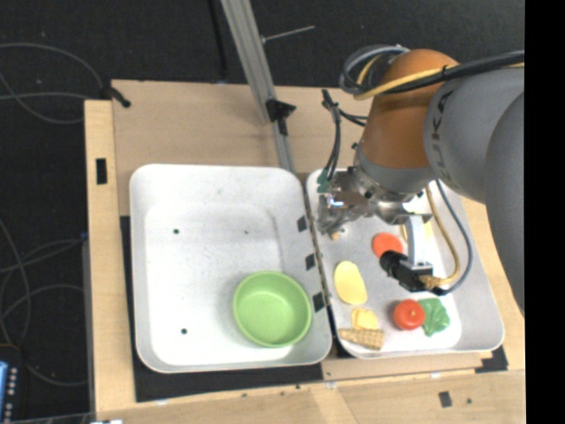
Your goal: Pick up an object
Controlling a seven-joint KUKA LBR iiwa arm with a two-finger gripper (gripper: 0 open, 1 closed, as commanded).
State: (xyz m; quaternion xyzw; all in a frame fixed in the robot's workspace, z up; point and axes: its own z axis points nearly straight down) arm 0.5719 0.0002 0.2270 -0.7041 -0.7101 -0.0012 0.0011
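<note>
Currently in the approach step: arm (415, 140) hangs over the right bin (481, 321), gripper (333, 215) low at its upper-left corner — finger state I can't tell. Nothing visibly held. Next move needs a target — likely the yellow lemon-shaped toy (350, 282), smooth, lying just below the gripper.

Tan wooden worktop (194, 126) on black floor (88, 25); thin cables (35, 69) at frame left; slanted metal pole (252, 56) upper centre.
</note>
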